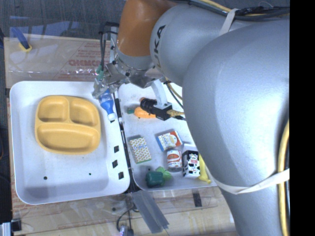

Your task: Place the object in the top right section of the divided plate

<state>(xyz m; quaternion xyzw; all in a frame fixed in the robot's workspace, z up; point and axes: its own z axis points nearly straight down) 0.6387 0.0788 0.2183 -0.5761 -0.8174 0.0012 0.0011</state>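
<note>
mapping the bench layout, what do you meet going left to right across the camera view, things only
yellow divided plate → blue-and-white tube under the gripper → patterned card → small can → black-and-white cow carton

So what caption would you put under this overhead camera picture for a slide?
Grey robot arm's gripper carries a blue-and-white tube toward the yellow divided plate in the left bin.

Small blue-and-white tube tilted above the bins' shared wall, just right of the yellow divided plate.
</note>
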